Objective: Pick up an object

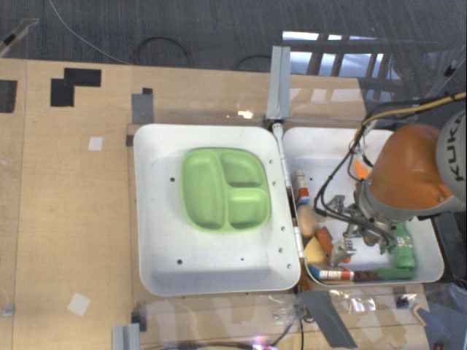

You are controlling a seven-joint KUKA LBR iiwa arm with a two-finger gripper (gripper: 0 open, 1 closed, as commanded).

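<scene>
A smooth, glossy green divided plate (225,189) lies in the left bin (157,268). Right of that plate, the right bin (321,148) holds crowded markers (344,274), a green block (403,257) and rounded toys, overhung by the arm's orange band (406,168). The tool (349,240) sits low among them.

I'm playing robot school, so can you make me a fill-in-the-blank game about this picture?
1. The tray in the left bin is colored ____.
2. The tray has ____ compartments.
3. The band on the arm is colored ____.
4. The arm hangs over the ____ bin.

Missing words: green, three, orange, right.
</scene>
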